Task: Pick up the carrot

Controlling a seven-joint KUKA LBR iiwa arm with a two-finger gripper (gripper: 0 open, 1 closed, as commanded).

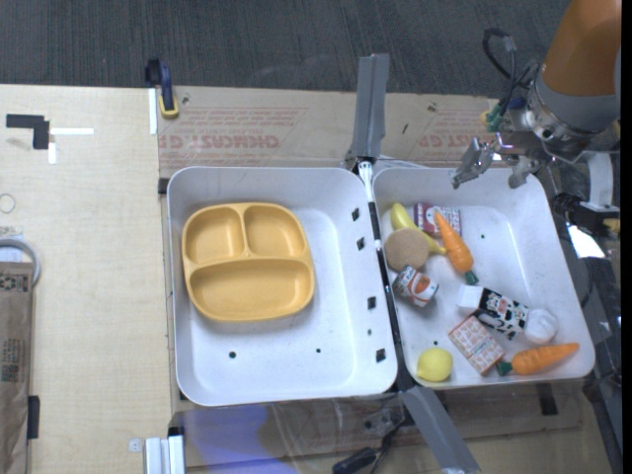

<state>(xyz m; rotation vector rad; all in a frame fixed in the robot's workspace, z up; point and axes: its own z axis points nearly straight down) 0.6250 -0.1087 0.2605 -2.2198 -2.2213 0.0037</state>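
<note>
Two carrots lie in the right bin [523, 227]. One carrot [452, 242] lies slantwise near the bin's upper left, beside a brown round item [405, 250]. The other carrot [543, 357] lies along the front right corner, its green top pointing left. My gripper [492, 173] hangs above the bin's back rim, up and to the right of the first carrot. It is open, its two fingers are spread wide, and nothing is between them.
The right bin also holds a yellow banana [399, 214], a pink packet [435, 214], a small can [417, 286], a cow-print carton [506, 314], a red-white packet [475, 344] and a lemon [434, 364]. A yellow divided plate [247, 262] sits in the left bin [296, 363].
</note>
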